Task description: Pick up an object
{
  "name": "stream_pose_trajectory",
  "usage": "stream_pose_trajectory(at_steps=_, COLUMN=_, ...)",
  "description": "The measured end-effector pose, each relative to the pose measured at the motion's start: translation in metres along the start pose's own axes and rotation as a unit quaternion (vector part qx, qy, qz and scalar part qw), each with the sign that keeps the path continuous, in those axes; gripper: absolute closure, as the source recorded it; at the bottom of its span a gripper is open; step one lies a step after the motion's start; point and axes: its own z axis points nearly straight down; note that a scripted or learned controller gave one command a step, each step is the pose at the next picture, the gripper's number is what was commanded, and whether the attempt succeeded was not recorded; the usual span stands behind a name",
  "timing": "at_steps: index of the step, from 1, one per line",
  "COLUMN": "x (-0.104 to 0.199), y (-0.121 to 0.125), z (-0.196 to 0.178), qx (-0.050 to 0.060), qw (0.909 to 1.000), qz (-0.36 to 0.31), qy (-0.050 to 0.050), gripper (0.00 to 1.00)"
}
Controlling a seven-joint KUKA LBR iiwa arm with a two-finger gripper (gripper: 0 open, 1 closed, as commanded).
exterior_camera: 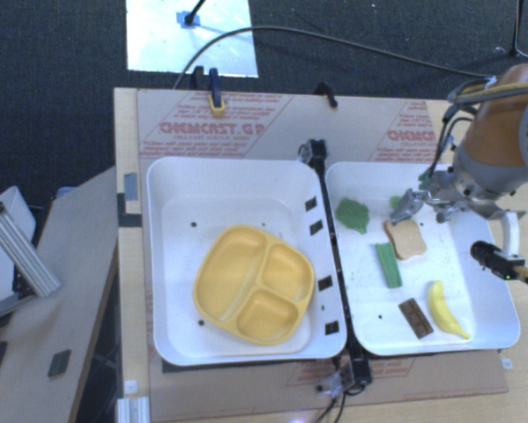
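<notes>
Over the right bin my tool hangs just above the toast slice, seemingly lining up a grasp; I cannot tell its opening.

left bin: yellow divided plate | clamp: bench's far edge

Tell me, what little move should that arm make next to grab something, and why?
Probably a short drop straight down onto the toast slice. The gripper sits just above the slice's upper edge in the right bin, nearer to it than to the green leaf, green stick or banana.
</notes>
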Motion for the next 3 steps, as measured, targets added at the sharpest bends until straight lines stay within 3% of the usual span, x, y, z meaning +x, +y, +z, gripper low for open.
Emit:
stream_pose_trajectory(at_steps=1, x=-0.004, y=0.009, z=0.054, qx=0.0, qw=1.0, qz=0.0, qy=0.0, gripper=0.0)
stream_pose_trajectory(at_steps=2, x=-0.004, y=0.011, z=0.04, qx=-0.003, qw=1.0, qz=0.0, qy=0.0, gripper=1.0)
stream_pose_trajectory(at_steps=3, x=-0.008, y=0.009, z=-0.024, qx=-0.004, qw=1.0, qz=0.0, qy=-0.001, gripper=1.0)
